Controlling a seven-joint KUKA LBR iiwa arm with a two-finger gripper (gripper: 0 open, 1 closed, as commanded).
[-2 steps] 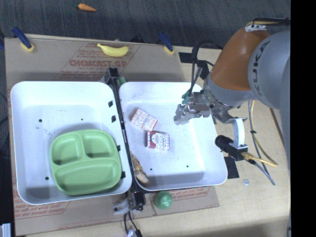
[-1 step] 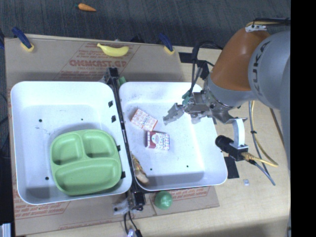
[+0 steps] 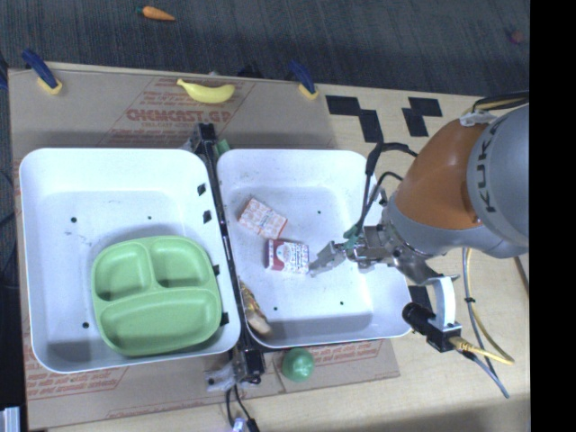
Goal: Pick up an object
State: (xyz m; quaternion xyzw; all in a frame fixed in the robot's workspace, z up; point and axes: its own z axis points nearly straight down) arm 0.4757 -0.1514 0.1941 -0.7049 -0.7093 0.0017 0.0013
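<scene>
In the right bin (image 3: 297, 318) lie a small red and white carton (image 3: 286, 256) and, just above it, a pink and white patterned packet (image 3: 262, 217). My gripper (image 3: 326, 256) reaches in from the right and hangs low over the bin floor, its tip just right of the red carton. I see nothing between its fingers. A small tan item (image 3: 251, 311) lies at the bin's lower left corner.
The left bin (image 3: 54, 187) holds a green divided tray (image 3: 157, 293). A yellow banana (image 3: 206, 90) rests on the cardboard behind the bins, a green ball (image 3: 297, 364) sits in front of the right bin, and an orange carrot (image 3: 158, 13) lies on the floor beyond.
</scene>
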